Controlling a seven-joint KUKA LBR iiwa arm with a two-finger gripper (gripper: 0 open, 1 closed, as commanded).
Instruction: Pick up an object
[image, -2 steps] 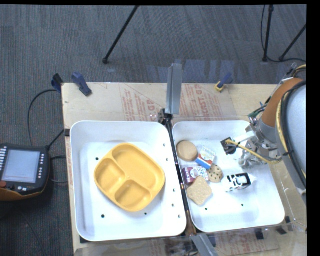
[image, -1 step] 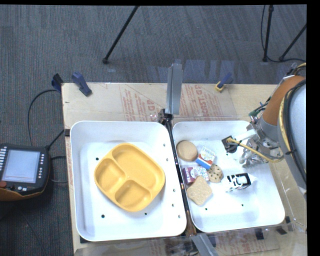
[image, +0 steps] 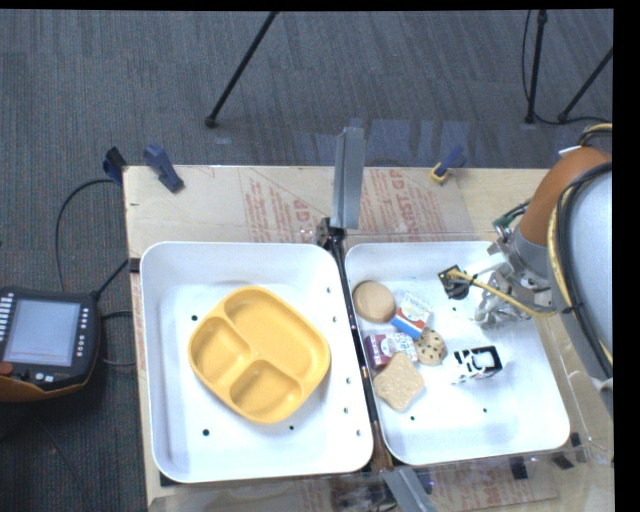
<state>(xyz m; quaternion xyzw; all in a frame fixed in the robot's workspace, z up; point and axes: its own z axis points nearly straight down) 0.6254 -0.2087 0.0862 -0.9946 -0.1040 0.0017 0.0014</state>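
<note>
You're looking at a robotics lab, plywood bench (image: 300, 200) on grey carpet, two white bins (image: 160, 300) clamped side by side, teach pendant (image: 45, 335) at left, tripod legs (image: 240, 65) behind.

Light even and fairly bright, from above. Both white bins: left bin (image: 160, 300), right bin (image: 520, 420) near overexposed, with a mild sheen on their floors. Shadows soft and short; a faint one under the yellow tray (image: 260, 352). Grey carpet (image: 120, 90) dimmer. Overall sharpness modest, small items grainy. Arm (image: 590, 250) at right edge looms large, slightly soft.
</note>
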